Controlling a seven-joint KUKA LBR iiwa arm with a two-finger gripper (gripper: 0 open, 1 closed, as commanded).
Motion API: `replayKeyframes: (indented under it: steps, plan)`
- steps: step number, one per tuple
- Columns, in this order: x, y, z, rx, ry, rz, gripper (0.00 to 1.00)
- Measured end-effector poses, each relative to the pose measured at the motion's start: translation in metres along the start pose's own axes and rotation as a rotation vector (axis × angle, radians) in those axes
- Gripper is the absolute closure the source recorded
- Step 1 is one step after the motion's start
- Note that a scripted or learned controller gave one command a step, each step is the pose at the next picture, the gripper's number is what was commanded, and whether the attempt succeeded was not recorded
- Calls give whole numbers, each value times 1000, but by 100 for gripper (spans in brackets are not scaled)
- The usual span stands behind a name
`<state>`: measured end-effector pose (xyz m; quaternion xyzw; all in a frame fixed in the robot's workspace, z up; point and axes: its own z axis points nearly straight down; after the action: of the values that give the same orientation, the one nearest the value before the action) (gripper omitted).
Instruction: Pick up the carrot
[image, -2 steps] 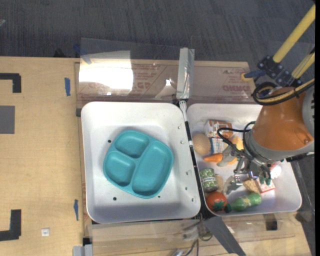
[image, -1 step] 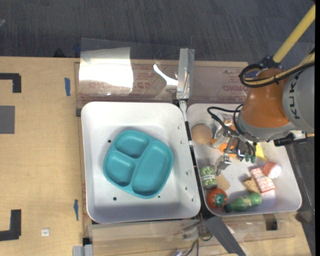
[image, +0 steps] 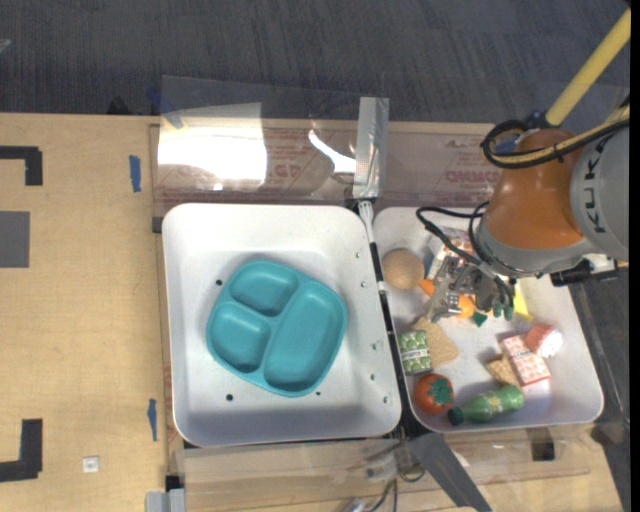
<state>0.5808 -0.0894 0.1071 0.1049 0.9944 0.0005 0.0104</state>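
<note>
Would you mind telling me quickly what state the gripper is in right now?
Gripper: low in the right bin over the orange carrot; open, closed or holding cannot be told.

The carrot (image: 452, 305) is a small orange toy piece with a bit of green at its right end. It lies right of the frame's centre, in the upper middle of the right-hand bin (image: 580, 400). Much of it is hidden beneath the gripper (image: 462, 292), so its full shape and tilt cannot be told.
</note>
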Motion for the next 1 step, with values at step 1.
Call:
replayKeyframes:
  steps: [1]
  plan:
    - [88, 31, -83, 0, 9, -43, 100]
